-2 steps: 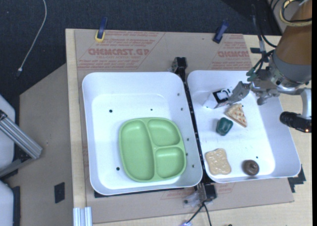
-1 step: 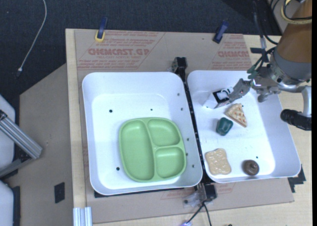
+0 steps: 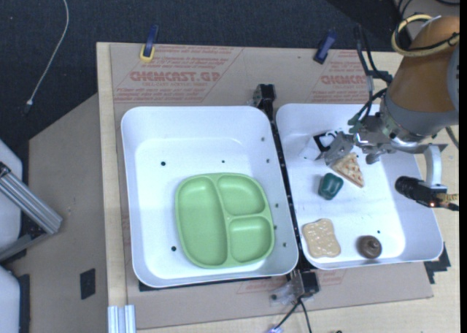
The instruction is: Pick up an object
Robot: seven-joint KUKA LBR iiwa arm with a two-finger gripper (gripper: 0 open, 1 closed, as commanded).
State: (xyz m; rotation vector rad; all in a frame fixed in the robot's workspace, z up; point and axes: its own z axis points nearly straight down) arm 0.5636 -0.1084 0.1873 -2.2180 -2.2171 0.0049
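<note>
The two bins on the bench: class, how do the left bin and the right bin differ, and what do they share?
The left bin holds one large green divided plate; the right bin holds several small items: a cracker, a brown donut, a teal piece. The gripper reaches into the right bin, not the left. Both are shallow and white.

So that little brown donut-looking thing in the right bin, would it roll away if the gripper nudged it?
The donut lies flat, so a nudge would probably slide it, not roll it. It looks small and likely light. The bin wall close by should stop it.
</note>
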